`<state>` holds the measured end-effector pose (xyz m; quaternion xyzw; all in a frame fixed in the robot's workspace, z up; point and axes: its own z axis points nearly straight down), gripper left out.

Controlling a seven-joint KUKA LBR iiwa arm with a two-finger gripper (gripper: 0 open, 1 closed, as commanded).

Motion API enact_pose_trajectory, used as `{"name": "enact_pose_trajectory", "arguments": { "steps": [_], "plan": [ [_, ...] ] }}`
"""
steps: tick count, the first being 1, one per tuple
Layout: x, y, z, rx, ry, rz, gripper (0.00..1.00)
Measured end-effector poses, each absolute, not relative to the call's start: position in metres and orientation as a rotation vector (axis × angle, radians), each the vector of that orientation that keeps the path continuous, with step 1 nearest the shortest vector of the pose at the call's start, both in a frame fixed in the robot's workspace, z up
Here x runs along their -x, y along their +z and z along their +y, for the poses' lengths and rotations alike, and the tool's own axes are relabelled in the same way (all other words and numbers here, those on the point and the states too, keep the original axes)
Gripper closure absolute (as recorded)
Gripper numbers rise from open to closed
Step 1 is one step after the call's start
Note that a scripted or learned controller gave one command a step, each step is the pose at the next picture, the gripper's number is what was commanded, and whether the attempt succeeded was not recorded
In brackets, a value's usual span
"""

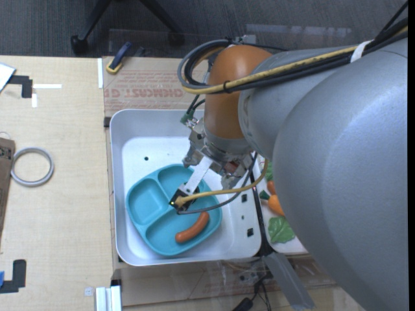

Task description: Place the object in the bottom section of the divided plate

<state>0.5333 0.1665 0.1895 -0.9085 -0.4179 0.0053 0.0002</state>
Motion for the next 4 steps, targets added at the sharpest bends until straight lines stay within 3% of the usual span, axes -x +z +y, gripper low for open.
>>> {"name": "enact_pose_trajectory", "arguments": {
  "steps": [1, 2, 3, 4],
  "plan": [
    [-0.614, 0.216, 0.200, 2.728, 0.012, -1.560, 0.00],
    [-0.613, 0.222, 0.199, 2.727, 0.024, -1.564, 1.00],
    [-0.652, 0.357, 0.223, 2.779, 0.011, -1.467, 1.00],
    [-0.659, 0.361, 0.221, 2.908, 0.009, -1.190, 1.00]
  ]
}}
